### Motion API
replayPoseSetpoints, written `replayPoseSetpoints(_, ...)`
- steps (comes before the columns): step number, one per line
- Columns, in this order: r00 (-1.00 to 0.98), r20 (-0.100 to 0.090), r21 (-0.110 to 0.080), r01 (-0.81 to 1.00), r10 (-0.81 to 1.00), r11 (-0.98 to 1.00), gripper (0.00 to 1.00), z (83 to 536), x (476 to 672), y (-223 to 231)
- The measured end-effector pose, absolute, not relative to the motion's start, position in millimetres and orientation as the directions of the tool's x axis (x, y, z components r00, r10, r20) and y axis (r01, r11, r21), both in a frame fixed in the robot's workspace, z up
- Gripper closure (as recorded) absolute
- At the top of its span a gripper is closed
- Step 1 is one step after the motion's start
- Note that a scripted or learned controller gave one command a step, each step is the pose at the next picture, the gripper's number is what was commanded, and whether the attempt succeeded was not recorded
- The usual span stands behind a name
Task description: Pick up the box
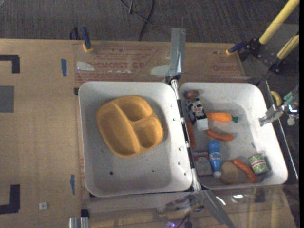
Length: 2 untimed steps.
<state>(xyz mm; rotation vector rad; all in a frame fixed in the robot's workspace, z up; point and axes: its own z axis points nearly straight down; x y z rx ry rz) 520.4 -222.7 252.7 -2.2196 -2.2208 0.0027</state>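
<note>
Two white bins [90,127] on a cardboard-covered bench [38,127], dark carpet [57,8] behind

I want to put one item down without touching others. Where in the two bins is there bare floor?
The left bin has bare floor in front of the yellow plate, toward its near wall, and a strip along its right wall. In the right bin, the floor is bare between the carrot and the can. Its left side and near edge are crowded.

Faint red print on cardboard sheet [142,63] along worktop's far edge, too blurred to read; no other text legible.
</note>
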Motion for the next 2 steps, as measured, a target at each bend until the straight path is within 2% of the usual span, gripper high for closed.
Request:
replayPoseSetpoints(1, 0.202, 0.001, -0.005, 0.979, 0.979, -0.202, 0.00, 118, 488.6, -177)
replayPoseSetpoints(2, 0.348, -0.002, 0.005, 0.937, 0.937, -0.348, 0.00, 85, 480.6, -117)
